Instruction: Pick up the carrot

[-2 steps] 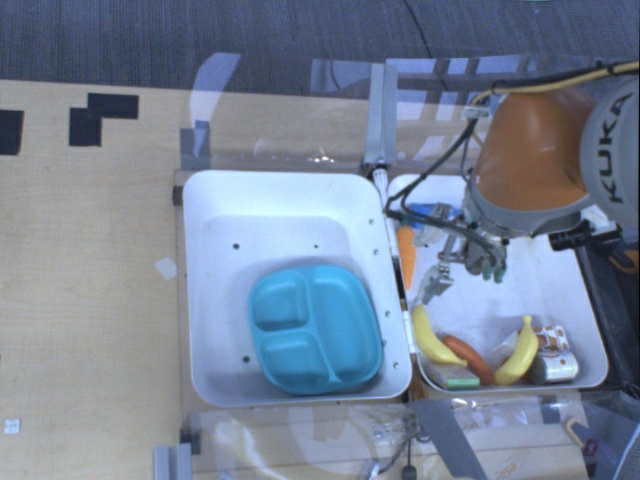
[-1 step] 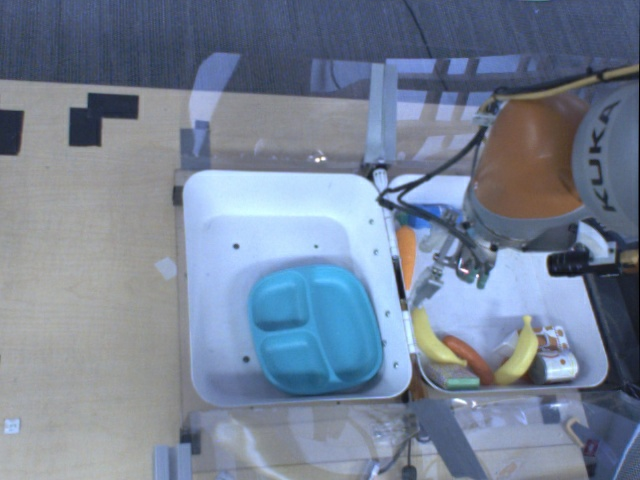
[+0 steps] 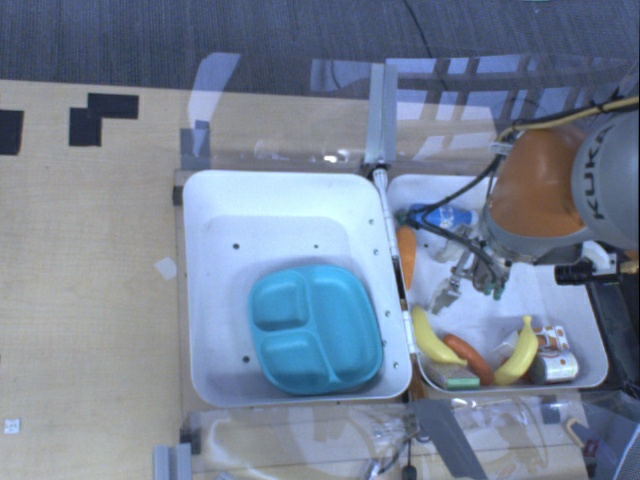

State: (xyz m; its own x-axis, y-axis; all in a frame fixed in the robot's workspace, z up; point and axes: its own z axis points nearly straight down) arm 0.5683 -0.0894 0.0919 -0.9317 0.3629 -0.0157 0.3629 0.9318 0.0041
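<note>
The carrot is a short orange piece lying lengthwise against the left wall of the right bin, near its back half. My gripper hangs over the middle of that bin, to the right of the carrot and a little nearer the front, apart from it. Its fingers point down and stand open with nothing between them. The grey arm with its orange band reaches in from the right and hides part of the bin's back right area.
Two yellow bananas, a red-orange sausage-shaped item, a green piece and a small packet lie along the right bin's front. A blue-white bottle lies at its back. A teal divided plate sits in the left bin.
</note>
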